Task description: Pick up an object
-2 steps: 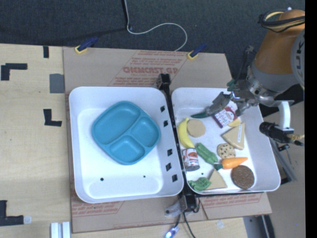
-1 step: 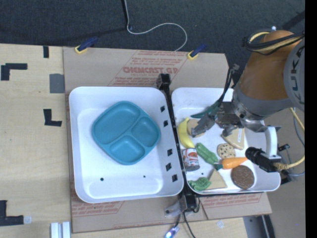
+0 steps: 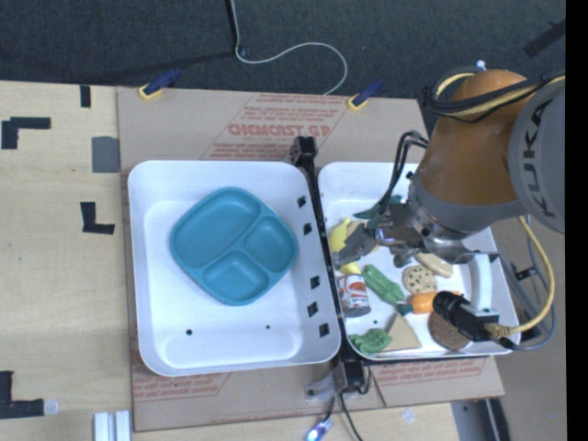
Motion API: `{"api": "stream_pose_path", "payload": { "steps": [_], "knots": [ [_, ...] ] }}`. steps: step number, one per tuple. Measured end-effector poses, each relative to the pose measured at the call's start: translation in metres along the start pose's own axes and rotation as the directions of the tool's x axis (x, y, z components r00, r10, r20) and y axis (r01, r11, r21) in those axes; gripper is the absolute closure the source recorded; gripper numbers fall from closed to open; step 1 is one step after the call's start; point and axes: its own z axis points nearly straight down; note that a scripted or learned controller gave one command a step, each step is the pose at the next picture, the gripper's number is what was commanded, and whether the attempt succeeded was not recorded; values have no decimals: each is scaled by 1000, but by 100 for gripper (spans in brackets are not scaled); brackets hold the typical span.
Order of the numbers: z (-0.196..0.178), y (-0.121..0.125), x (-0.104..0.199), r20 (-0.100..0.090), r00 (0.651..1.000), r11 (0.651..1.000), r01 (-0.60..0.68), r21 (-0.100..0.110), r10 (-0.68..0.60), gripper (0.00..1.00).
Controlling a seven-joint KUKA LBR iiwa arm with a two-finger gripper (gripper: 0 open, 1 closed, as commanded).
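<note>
Toy food pieces (image 3: 386,288) lie heaped in the right white bin (image 3: 335,180); the tool (image 3: 366,239) hangs low over them, its state impossible to tell. A blue divided plate (image 3: 234,244) sits in the left bin (image 3: 147,274).

One fixed camera above the bench (image 3: 64,274) looks down aslant on both bins (image 3: 147,246).

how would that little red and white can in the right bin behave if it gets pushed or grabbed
The can lies on its side near the bin's left wall, so a push would probably roll it. It looks small and rigid, likely light. Its round body may slip from a pinch.
</note>
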Motion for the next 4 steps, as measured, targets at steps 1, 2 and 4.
{"api": "stream_pose_path", "payload": {
  "steps": [1, 2, 4],
  "knots": [
    [-169, 2, 39, -1, 1000, 1000, 1, -22, -1, 0],
    [-169, 1, 37, 4, 1000, 1000, -4, -2, 4, 100],
    [-266, 1, 133, 1, 1000, 1000, -1, -6, 1, 100]
  ]
}}
